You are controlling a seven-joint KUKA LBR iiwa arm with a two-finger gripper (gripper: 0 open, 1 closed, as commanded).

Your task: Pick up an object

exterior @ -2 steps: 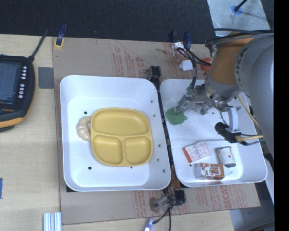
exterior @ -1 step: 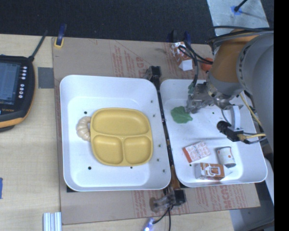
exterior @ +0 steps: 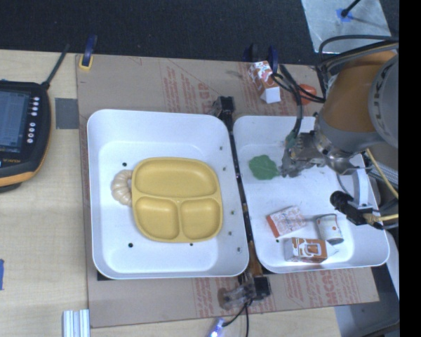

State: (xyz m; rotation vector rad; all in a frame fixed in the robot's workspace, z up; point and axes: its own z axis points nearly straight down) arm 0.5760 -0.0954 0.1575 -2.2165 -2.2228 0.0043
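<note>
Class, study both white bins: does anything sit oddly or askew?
Yes. A pale ridged shell-like object is wedged at the left edge of the yellow divided plastic tray in the left white bin, partly tucked under it. Nothing looks spilled.

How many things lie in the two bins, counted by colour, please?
Yellow: 1, divided plate
Tan: 1, lumpy object
Green: 1, soft item
Red and white: 2, packet, carton
Silver: 1, can
Total: 6

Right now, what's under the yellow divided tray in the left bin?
A beige, lumpy object pokes out from beneath the yellow three-compartment plastic tray at its left edge. The tray covers the rest of it and the bin floor below.
</note>
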